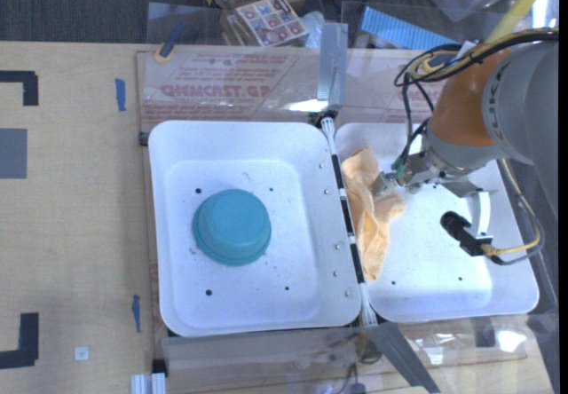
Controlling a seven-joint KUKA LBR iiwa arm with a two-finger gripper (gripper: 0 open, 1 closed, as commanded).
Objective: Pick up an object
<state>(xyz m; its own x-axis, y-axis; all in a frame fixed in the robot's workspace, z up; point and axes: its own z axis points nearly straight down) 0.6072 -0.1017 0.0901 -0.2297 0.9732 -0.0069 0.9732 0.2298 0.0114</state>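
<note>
We see the two white bins side by side on the bench; the left bin (177,153) holds a teal bowl (232,225), lying upside down near the middle of its floor, well apart from everything else. In the right bin (497,295) a tan cloth (368,210) lies crumpled along the left wall, just beside the divider between the bins (one end trails toward the near edge). The arm (497,108) reaches in from the right, and its gripper (391,181) sits low at the cloth's upper right part, touching it or very nearly; we cannot tell whether it is parted or closed, nor whether any cloth is caught there.
</note>
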